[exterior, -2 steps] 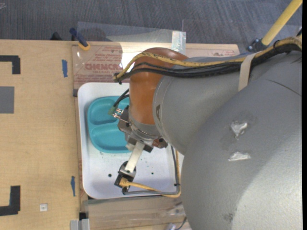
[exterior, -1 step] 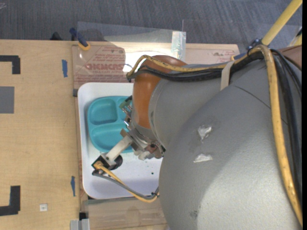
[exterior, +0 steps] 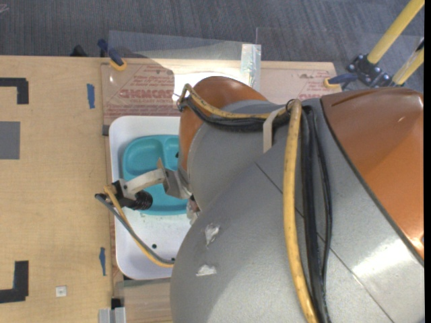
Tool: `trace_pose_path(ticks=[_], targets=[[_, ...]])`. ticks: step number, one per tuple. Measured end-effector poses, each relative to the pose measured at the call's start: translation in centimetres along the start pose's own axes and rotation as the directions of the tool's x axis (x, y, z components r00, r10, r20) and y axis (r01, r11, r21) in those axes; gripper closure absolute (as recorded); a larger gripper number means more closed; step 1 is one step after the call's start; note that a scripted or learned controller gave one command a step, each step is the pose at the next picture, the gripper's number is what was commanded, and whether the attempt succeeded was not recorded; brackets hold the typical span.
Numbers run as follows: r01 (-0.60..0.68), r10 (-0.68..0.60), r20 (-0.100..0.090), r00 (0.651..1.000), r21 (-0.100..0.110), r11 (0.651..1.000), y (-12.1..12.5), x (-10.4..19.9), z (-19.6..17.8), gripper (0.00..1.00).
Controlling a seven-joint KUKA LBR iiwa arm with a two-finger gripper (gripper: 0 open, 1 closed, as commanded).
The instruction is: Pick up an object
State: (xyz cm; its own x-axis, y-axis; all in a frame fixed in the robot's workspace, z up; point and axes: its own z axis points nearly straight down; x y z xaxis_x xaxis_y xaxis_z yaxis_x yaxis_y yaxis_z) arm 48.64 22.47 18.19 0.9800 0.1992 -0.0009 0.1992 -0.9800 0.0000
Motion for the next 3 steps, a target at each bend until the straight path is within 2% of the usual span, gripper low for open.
trace_pose_path(ticks=[1, 2, 3], targets=[[0.037, -0.037, -0.012, 0.999, 0.005, 0.999, -0.1, -0.6, -14.3, 1.00], [0.406, -0.406, 0.008, 0.914, 0.001, 0.914, -0.1, -0.9, -4.9, 1.00], [0.021, -0.021, 0.002, 1.000, -0.001, 1.000, -0.1, -0.8, -1.7, 1.00]])
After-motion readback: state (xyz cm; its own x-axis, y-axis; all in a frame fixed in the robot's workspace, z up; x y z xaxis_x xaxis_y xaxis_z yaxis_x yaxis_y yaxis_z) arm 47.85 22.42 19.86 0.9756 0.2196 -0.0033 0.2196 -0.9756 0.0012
